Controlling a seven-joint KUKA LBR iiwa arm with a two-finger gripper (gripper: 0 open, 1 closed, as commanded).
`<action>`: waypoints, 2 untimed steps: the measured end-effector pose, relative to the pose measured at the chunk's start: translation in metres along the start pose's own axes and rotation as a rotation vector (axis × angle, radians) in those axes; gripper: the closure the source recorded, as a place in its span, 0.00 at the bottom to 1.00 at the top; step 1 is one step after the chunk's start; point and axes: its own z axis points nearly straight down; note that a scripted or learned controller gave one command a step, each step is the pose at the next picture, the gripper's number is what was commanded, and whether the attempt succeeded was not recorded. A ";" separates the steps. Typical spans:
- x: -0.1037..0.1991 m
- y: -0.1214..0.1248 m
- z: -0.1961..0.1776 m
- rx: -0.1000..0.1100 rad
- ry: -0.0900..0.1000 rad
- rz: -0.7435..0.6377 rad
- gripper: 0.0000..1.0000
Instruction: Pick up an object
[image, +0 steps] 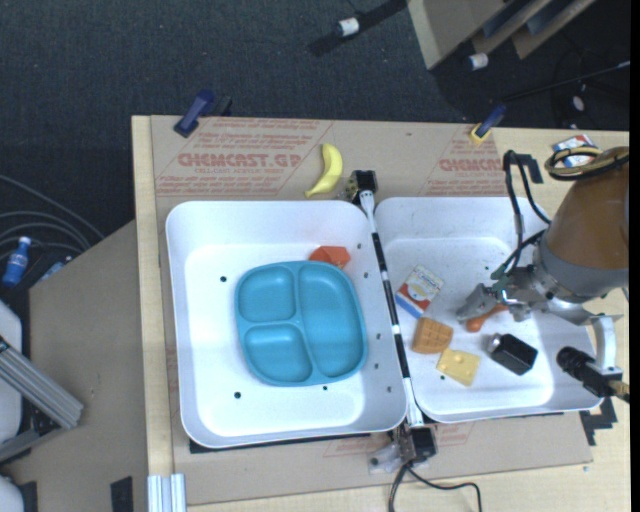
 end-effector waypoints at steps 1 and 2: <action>0.006 0.051 0.039 -0.003 -0.001 -0.002 0.00; 0.039 0.142 0.038 -0.004 0.000 -0.002 0.00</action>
